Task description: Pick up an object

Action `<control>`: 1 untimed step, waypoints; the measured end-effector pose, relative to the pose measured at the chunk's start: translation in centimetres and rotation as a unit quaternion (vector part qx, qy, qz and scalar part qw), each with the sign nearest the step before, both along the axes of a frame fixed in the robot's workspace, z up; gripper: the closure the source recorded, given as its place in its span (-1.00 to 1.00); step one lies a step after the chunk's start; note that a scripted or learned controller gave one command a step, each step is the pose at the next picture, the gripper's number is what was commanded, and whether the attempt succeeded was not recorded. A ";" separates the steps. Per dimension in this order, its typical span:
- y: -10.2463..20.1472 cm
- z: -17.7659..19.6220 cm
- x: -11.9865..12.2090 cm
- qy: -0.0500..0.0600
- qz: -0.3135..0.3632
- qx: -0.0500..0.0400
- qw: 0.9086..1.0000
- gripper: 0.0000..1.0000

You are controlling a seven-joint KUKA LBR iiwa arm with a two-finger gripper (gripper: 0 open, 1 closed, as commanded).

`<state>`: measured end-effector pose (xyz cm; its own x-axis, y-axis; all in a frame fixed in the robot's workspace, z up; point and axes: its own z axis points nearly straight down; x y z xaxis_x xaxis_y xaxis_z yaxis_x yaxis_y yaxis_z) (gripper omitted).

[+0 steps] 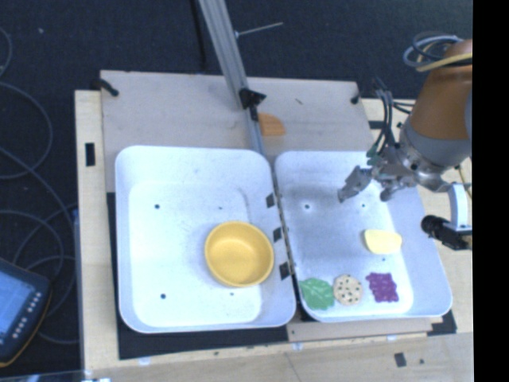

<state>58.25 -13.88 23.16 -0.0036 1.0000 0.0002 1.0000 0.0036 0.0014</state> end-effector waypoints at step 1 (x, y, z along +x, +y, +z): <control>0.0 0.0 0.0 0.000 -0.001 0.000 1.000 -1.00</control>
<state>58.26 -13.89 23.17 -0.0026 1.0000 0.0006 1.0000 0.0026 0.0017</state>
